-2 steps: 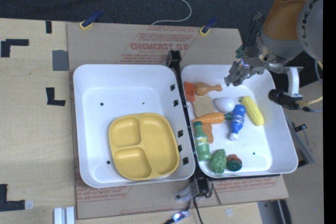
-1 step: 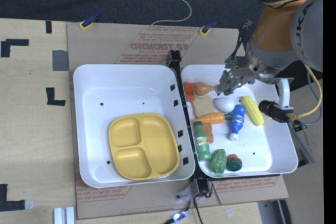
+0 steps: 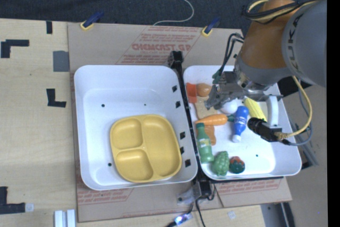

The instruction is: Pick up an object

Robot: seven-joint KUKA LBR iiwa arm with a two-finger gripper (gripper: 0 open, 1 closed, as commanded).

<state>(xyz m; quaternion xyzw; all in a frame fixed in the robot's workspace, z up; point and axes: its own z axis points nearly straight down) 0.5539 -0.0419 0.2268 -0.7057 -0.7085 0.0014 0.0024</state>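
reaching from right, arm (image 3: 265, 45) over right bin (image 3: 287, 165)

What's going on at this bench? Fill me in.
A grey robot arm reaches in from the right, with its claw low over the right bin. That bin holds small toys: a carrot, a blue bottle, a green bottle. Nothing is visibly gripped. The left bin holds a yellow divided plate.

Small toy foods (image 3: 223, 133) jumbled in rt bin (image 3: 289, 165); blue bottle (image 3: 239, 122) tilted.
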